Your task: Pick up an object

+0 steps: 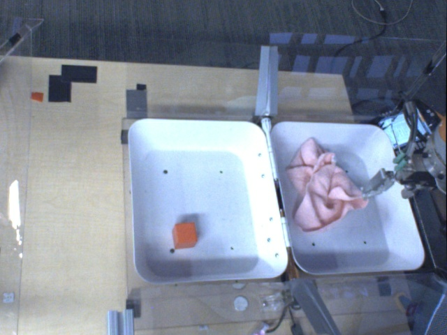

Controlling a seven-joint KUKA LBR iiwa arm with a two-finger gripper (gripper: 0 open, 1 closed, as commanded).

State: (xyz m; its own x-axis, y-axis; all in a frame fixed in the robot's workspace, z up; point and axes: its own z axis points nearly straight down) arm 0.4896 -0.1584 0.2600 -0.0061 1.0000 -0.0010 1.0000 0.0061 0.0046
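1. Nearest the front edge of the bench (pixel 77 208), an orange block (pixel 185 235) sits on the floor of the left bin (pixel 147 187), toward that bin's front-left corner.
2. In the right bin (pixel 398 250), a crumpled pink cloth (pixel 321 187) lies against the left wall, spreading toward the middle.
3. The gripper (pixel 368 189) reaches in from the right rim of that bin, its tip touching the cloth's right edge; whether the fingers are spread or pressed together I cannot tell.
4. Between the 2 bins, a grey post (pixel 267 82) runs toward the back edge.
5. Farthest off, near the bench's back-left corner, lie black shapes (pixel 70 81) and a small orange square (pixel 37 97).
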